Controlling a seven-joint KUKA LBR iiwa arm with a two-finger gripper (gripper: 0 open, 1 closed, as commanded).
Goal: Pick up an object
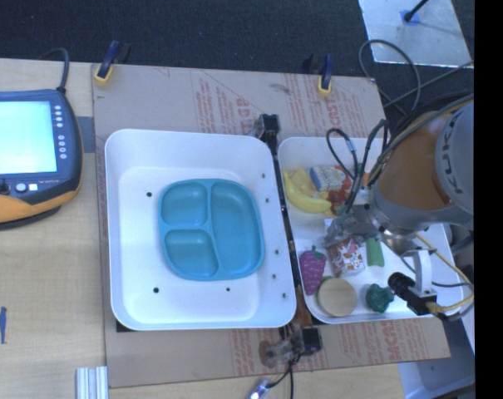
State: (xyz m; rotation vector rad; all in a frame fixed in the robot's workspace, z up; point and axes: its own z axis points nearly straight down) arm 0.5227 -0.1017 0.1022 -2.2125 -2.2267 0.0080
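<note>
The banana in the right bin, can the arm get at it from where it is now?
Probably yes. The banana lies uncovered at the bin's far left, beside the hand, with its top free. A packet beside it could crowd a grasp.

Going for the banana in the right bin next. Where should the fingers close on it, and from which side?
Grip the banana across its curved middle, coming straight down. It lies flat near the right bin left wall, so a side approach looks blocked; packets crowd its right end.
</note>
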